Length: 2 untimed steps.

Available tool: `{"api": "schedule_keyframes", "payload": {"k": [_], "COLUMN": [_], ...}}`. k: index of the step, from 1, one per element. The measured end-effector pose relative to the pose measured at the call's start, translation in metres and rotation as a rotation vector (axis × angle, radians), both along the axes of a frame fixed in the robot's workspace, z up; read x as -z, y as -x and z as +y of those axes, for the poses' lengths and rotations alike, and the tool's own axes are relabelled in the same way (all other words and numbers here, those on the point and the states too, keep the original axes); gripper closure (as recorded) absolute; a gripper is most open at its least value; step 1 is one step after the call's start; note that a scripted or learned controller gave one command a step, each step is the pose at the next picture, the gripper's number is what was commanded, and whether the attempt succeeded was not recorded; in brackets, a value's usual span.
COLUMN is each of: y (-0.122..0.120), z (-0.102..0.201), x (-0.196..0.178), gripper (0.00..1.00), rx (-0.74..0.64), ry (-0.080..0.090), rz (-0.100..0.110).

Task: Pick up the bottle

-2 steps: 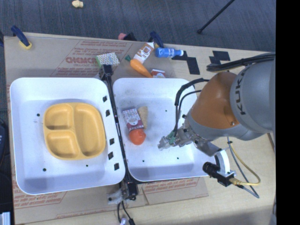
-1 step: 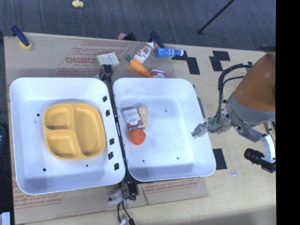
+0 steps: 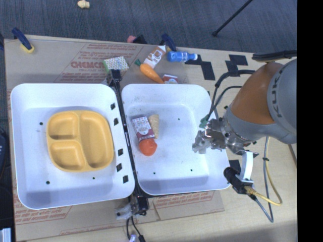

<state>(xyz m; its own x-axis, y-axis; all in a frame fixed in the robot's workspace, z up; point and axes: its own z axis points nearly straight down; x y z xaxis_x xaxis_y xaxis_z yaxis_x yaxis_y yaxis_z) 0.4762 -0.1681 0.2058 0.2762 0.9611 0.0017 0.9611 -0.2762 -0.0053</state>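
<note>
The small bottle (image 3: 144, 135), with a red-and-white label and an orange-red cap, lies on its side on the floor of the right-hand shallow white plastic bin (image 3: 202, 178), towards that bin's left wall, cap end pointing to the near edge; a pale tan rectangular piece (image 3: 154, 125) lies against the bottle's right side. The metal gripper (image 3: 202, 142) of the grey arm with the orange band (image 3: 255, 102) sits low over the same bin, near its right wall and well apart from the bottle, with nothing visibly between its jaws; whether the jaws are spread or closed cannot be told. Left of this bin, touching along a shared edge, the second white bin (image 3: 25, 185) holds a yellow three-compartment plastic tray (image 3: 79, 140). Beyond the right bin's far wall, an orange carrot-shaped toy (image 3: 150, 73) and a blue bottle (image 3: 180, 57) lie on the brown cardboard-covered counter (image 3: 91, 64).
</note>
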Motion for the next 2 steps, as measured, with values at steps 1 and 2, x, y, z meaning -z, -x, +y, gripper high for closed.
{"api": "schedule_keyframes", "payload": {"k": [1,2], "y": [0.001,0.0], "z": [0.001,0.061], "x": [0.014,0.005], "gripper": [1.0,1.0], "rx": [0.188,-0.05], "ry": [-0.001,-0.001], "rz": [0.003,0.001]}}
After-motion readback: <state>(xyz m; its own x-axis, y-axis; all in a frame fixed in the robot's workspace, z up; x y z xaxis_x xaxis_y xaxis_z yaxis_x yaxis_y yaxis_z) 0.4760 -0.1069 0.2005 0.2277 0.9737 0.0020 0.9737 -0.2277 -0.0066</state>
